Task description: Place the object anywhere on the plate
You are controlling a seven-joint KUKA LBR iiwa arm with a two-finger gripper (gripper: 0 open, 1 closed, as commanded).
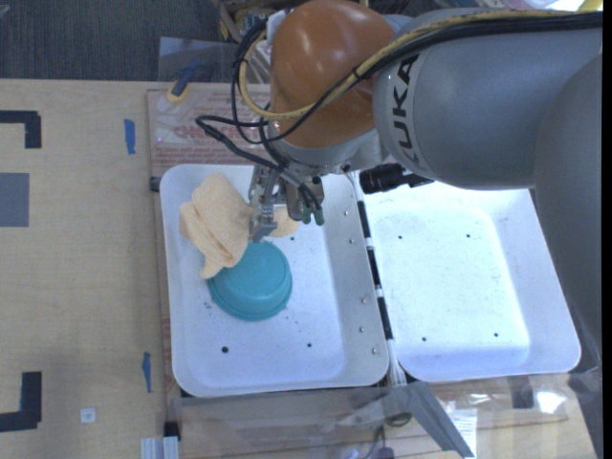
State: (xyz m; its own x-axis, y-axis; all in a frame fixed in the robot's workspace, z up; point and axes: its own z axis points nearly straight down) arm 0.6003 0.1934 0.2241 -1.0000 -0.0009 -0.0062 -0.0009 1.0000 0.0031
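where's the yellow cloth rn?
The yellow cloth lies in the left bin, at its upper left, its lower edge draped onto the teal plate, just left of the gripper.

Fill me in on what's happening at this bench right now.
A grey KUKA arm reaches in over the left bin, its gripper hanging just above a crumpled yellow cloth. The cloth lies in the bin's upper left part, its lower edge draped against a round teal dish, apparently the plate. From this angle I cannot tell whether the gripper has hold of the cloth. The right bin sits alongside.
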